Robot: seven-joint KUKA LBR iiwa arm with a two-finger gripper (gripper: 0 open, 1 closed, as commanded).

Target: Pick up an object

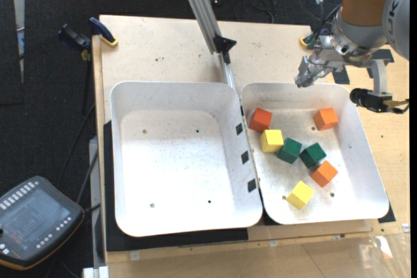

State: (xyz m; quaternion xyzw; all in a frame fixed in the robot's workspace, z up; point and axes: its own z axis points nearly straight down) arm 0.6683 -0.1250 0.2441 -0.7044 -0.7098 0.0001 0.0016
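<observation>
Nearest the camera, at seven o'clock, a grey handheld control pendant (36, 224) lay off the desk (163, 42). Two shallow white bins sat side by side on that desk: the left bin (130, 97) held nothing that could be picked, while the right bin (365, 179) carried seven small blocks. These were an orange block (260, 118) at the bin's ten o'clock, another orange block (326, 118) at two o'clock, a yellow block (272, 140) touching a green block (290, 150), a second green block (313, 154) just beside a third orange block (324, 173), and a lone yellow block (300, 194) at six o'clock. The gripper (307, 77) hung above the right bin's far rim at twelve o'clock, with nothing between the fingers; whether they were open or closed could not be told. A good pick would probably favour a block standing apart, such as the two o'clock orange one, since the clustered ones leave little room beside them. Descending straight and centred would likely reduce nudging.
</observation>
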